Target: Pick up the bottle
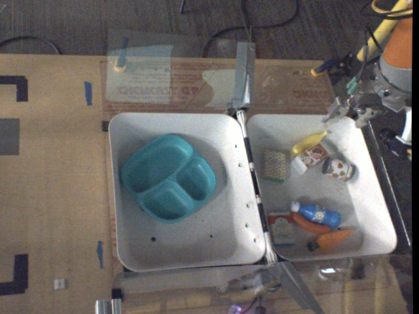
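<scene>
A small blue bottle (pixel 317 214) with a white cap and a printed label lies on its side in the front part of the right bin (pixel 373 195). It rests against an orange-red sausage-shaped toy (pixel 309 224). My gripper (pixel 346 115) hangs over the bin's back right corner, far behind the bottle. Its two fingers stand apart with nothing between them, so it is open.
Around the bottle lie a carrot (pixel 331 239), a small card (pixel 283 231), a yellow banana-like piece (pixel 308 142), a little carton (pixel 314 157), a spotted cup (pixel 338 169) and a tan block (pixel 275 165). A teal divided plate (pixel 168 176) sits in the left bin (pixel 124 234).
</scene>
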Controlling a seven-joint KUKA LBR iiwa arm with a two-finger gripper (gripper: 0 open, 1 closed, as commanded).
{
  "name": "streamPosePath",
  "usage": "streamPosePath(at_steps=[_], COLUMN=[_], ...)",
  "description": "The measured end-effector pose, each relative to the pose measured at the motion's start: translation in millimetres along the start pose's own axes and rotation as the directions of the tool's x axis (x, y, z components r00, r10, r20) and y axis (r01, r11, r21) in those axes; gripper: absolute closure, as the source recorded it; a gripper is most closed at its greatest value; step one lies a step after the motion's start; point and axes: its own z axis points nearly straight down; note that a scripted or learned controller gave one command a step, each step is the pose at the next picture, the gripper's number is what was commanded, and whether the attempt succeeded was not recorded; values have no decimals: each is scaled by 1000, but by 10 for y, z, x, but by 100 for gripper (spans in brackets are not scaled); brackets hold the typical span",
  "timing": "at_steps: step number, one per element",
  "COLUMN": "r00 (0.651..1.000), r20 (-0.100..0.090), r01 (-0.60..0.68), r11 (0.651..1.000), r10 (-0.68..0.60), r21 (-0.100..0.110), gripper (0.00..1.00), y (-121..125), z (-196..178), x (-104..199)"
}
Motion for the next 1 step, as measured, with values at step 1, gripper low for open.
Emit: streamPosePath(at_steps=[1], r00=[983], r20=[0], r01=[-183], r11=[983], r10=[183], r21=[3], gripper=[0], y=[-44], z=[423], x=[772])
